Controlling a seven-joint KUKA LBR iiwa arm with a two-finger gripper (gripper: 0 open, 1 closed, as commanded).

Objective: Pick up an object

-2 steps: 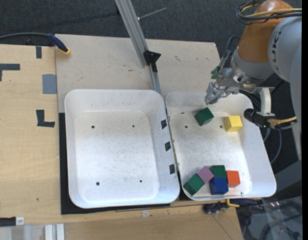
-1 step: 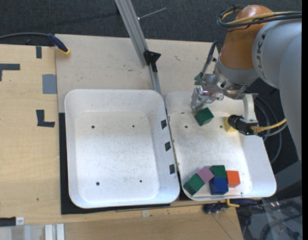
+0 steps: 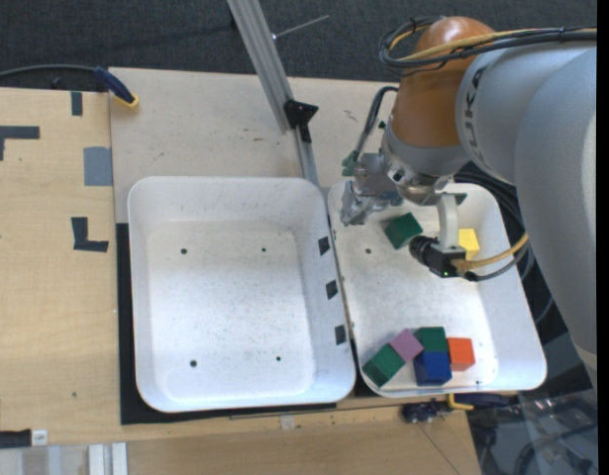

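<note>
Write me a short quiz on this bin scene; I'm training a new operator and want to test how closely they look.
1. True or false: all the blocks lie in the right bin.
2. Which block lies nearest the hand?
A. the orange block
B. the lone green block
C. the blue block
3. What colour is the block close to the right bin's right wall, apart from the cluster at its near end?

Key
1. True: the left bin holds none.
2. B.
3. Yellow.
</note>
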